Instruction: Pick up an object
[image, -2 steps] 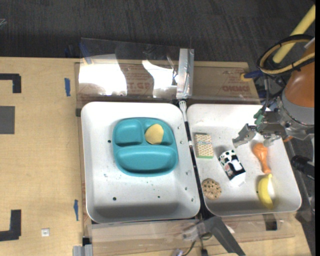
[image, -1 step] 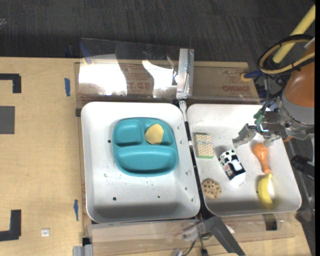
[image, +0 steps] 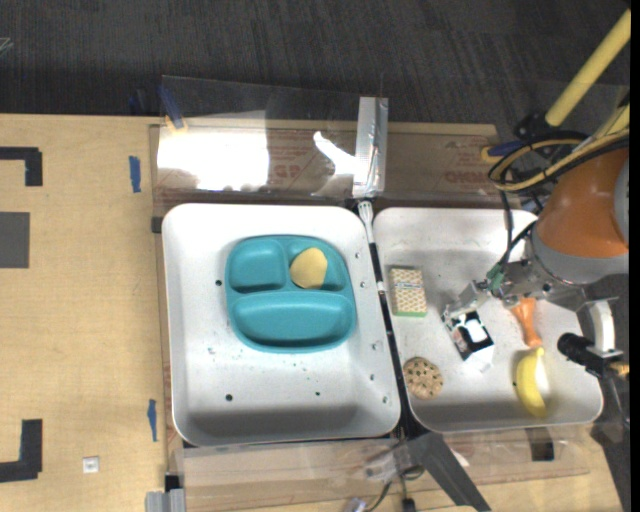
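My gripper (image: 467, 328) is low over the middle of the right bin (image: 450, 235), reaching in from the right under the orange-banded wrist (image: 588, 215). Just right of it lies a small orange carrot (image: 526, 318), with a yellow banana (image: 531, 381) below that near the bin's front right corner. To the left of the gripper is a pale green-and-tan sponge (image: 407, 291). A round brown cookie (image: 423, 377) rests at the bin's front left. Nothing is visibly held.
The left bin (image: 190, 330) holds a teal divided plate (image: 290, 318) with a yellow round fruit (image: 309, 267) in its upper right compartment. A clear plastic sheet (image: 270, 150) stands behind the bins. Yellow cables (image: 520, 165) hang at the back right.
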